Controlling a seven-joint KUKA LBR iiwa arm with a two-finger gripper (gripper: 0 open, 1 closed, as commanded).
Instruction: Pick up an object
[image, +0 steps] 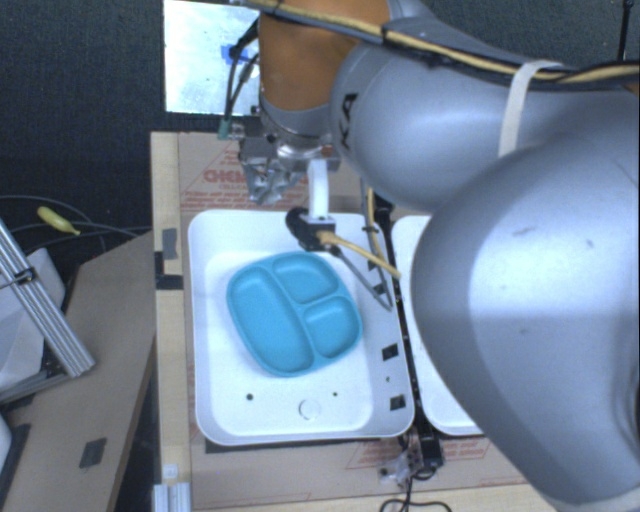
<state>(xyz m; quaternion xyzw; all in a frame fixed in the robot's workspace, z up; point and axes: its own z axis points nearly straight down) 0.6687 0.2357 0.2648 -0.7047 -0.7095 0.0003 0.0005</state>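
Note:
A blue plate (293, 311) with three compartments lies flat in the left white bin (220, 400), filling most of its middle. My gripper (264, 186) hangs high above the bin's far edge, over the cardboard behind it, up and left of the plate. Nothing shows between its fingers. The grey arm with its orange band comes in from the upper right and covers much of the right bin (440, 410).
The two bins sit side by side on a cardboard sheet (200, 175) on the bench. An aluminium frame (40, 310) and loose cables lie off to the left, outside the bins. The left bin's front strip is bare white.

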